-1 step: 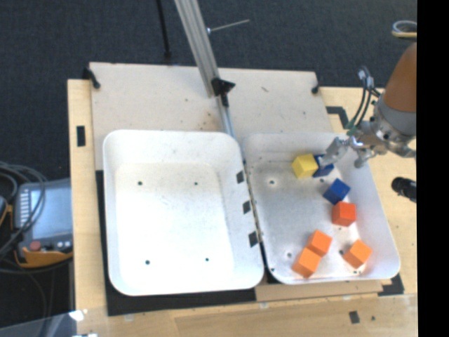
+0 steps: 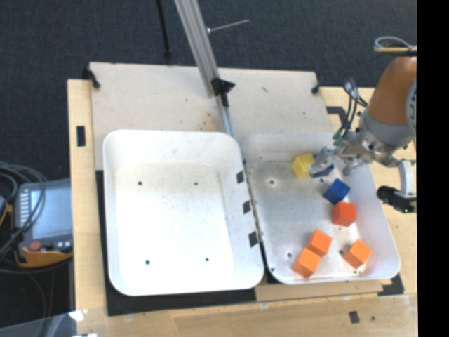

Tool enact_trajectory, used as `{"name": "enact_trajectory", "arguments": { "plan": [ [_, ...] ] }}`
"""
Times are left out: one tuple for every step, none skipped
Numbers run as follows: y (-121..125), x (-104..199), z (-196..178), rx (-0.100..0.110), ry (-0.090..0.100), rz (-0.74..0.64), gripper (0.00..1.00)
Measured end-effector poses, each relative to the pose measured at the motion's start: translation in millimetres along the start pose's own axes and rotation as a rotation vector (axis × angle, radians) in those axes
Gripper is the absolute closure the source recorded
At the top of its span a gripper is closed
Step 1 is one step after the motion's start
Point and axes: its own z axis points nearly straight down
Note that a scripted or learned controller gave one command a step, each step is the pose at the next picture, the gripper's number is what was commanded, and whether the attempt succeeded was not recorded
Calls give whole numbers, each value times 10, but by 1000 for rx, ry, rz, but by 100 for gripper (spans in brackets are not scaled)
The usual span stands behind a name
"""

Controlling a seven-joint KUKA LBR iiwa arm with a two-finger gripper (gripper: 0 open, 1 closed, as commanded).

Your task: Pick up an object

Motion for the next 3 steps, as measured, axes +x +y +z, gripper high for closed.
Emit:
{"name": "enact_trajectory", "arguments": {
  "plan": [
    [19, -10, -147, -8, -2, -1, 100],
    [-40, -43, -617, -9, -1, 4, 100],
    [-33, -58, -866, -7, 0, 1, 100]
  ]
}}
